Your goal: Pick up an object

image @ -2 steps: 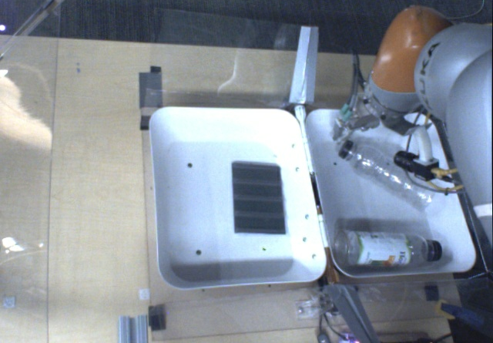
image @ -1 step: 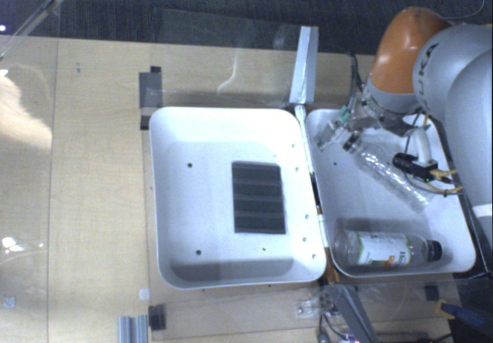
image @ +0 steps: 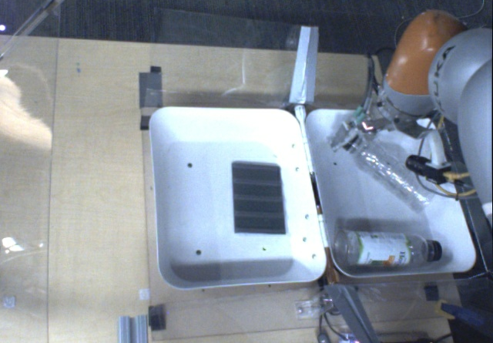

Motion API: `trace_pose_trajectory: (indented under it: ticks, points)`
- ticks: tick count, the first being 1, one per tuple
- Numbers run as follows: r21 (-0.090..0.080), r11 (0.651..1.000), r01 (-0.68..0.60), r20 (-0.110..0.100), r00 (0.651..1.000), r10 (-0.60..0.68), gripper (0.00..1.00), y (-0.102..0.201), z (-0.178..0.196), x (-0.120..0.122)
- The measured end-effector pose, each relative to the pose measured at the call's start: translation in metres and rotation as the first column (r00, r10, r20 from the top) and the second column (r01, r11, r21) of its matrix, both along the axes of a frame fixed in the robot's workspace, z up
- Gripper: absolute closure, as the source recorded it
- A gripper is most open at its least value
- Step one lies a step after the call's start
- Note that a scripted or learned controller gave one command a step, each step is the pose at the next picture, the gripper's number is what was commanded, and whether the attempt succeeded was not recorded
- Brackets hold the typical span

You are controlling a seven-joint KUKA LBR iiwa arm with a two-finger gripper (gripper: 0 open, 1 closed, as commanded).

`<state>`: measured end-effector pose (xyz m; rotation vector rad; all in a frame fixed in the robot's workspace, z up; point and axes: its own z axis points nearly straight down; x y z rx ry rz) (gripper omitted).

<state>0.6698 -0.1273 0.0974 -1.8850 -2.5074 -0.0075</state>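
The pale wooden bench (image: 85,203) carries two shallow white bins side by side, and the left bin (image: 173,179) serves here as the landmark. On its floor, a little right of its middle, lies a dark ribbed rectangular pad (image: 258,196), flat and well apart from the walls.

Touching the left bin's right wall is the right bin (image: 327,179). Along that bin's near wall, farthest from the left bin's top edge, a clear bottle (image: 389,249) with a pale label and a dark cap lies on its side, cap pointing away from the left bin. Further up, a crumpled clear plastic wrapper (image: 393,172) lies slantwise across the right bin's floor, running from near the shared wall down and away to the right.

At the wrapper's upper end, just right of the left bin's top right corner, the pincer (image: 356,129) hangs low over the right bin; whether it is spread or closed, I cannot tell. Behind it rises the grey arm (image: 470,79) with its orange band (image: 420,52).
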Motion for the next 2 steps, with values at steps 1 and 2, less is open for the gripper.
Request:
trace_pose_trajectory:
  ticks: [1, 2]
  points:
    - [-0.005, 1.0, -0.001, 0.015, 1.0, 0.001, 1.0, 0.0, 0.014, 0.004]
    - [-0.008, 0.989, -0.149, 0.009, 0.989, 0.149, 1.0, 0.043, 0.099, 0.001]
